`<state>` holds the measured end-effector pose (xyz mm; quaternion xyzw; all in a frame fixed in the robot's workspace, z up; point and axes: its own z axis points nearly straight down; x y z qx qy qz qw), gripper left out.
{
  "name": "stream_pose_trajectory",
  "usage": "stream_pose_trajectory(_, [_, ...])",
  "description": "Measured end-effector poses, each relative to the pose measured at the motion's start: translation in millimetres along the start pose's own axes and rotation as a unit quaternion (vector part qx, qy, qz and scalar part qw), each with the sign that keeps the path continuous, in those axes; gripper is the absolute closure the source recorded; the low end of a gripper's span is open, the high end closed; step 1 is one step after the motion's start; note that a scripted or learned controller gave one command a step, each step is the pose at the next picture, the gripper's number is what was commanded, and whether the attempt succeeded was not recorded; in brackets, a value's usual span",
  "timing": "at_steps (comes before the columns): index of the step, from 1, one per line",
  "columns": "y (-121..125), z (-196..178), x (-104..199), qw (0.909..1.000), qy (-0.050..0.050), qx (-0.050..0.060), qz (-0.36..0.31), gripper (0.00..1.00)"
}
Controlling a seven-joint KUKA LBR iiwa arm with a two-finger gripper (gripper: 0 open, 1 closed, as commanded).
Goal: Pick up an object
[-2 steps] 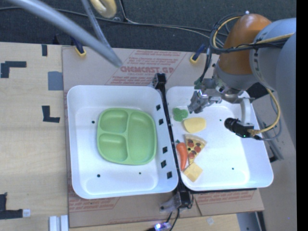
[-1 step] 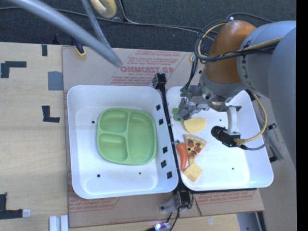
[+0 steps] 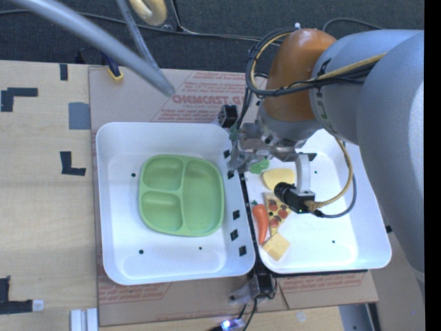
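Note:
My gripper (image 3: 252,158) is low over the far left corner of the right bin (image 3: 358,243), hard by the divider between the bins. A small green item (image 3: 261,164) lies right under it, partly hidden by the gripper body. Just right of that lies a pale yellow piece (image 3: 278,178). Nearer the front lie an orange carrot (image 3: 260,223), a pizza slice with red dots (image 3: 278,211) and a yellow cheese wedge (image 3: 278,247). The grey arm with its orange band (image 3: 300,61) covers the bin's far side.
A green divided plate (image 3: 182,194) rests in the middle of the left bin (image 3: 114,185). A black cable fitting (image 3: 295,200) hangs from the wrist over the right bin. A grey pole (image 3: 89,29) crosses the upper left.

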<state>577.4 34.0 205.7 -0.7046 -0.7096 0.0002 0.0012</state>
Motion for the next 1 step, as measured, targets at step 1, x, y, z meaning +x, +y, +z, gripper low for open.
stream_pose_trajectory(1, [-21.2,-5.8,60.9,1.0,0.0,0.001,0.0,1.0])
